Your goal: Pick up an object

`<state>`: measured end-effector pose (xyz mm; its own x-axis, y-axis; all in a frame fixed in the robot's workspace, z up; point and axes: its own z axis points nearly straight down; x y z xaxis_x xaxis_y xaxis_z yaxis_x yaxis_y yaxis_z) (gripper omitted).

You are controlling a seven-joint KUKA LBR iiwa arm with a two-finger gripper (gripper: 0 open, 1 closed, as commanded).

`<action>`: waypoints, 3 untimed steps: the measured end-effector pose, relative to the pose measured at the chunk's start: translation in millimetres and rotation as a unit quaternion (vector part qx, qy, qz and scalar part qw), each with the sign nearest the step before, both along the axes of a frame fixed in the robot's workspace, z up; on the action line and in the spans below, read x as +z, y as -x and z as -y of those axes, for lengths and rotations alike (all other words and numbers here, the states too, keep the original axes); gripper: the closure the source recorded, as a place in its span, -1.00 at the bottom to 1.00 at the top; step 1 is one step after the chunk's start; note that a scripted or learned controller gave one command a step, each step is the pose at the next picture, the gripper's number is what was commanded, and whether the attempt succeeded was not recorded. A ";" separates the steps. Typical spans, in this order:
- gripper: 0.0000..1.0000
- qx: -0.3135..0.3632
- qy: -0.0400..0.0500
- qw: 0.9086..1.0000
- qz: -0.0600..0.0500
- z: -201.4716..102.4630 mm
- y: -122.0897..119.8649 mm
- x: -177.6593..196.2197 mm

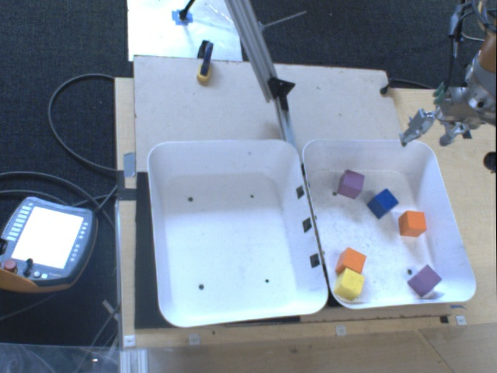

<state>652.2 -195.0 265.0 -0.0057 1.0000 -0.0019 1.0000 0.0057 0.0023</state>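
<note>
Taking the right-hand white bin (446, 200) as the marker, its near end carries three blocks along the front wall: a yellow cube (349, 285) close by the inner wall, an orange cube (351, 259) touching it just behind, and a purple cube (424, 280) off toward the bin's outer corner. Further back sit a second orange cube (412, 223) near the outer wall, a blue cube (383, 203) at mid floor, and another purple cube (351, 183) toward the inner wall. They lie loose and mostly apart from one another, which I judge leaves room for fingers to come down around any single one; the yellow and orange pair, pressed together, look the awkward choice.

Left of that bin, sharing a wall with it, is the second white bin (167, 208). Both rest on the worktop (334, 95).

Beyond the right bin's far outer corner hangs the tool (433, 127), with the arm (485, 80) behind it. Its two fingers are spread apart with nothing between them, and it sits over the rim, not over any block. No block is lifted yet; the blue cube and the far orange cube look the nearest candidates to me
</note>
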 end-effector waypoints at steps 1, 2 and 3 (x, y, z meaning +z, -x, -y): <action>-1.00 0.002 -0.003 1.000 -0.003 -82.2 -1.1 -97.2; -1.00 0.000 0.000 1.000 0.000 -100.5 9.8 -176.4; -1.00 0.002 -0.001 1.000 0.005 -142.3 -18.2 -68.6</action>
<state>670.4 -52.8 196.4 -0.0091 1.0000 0.0002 0.9999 0.0091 0.0121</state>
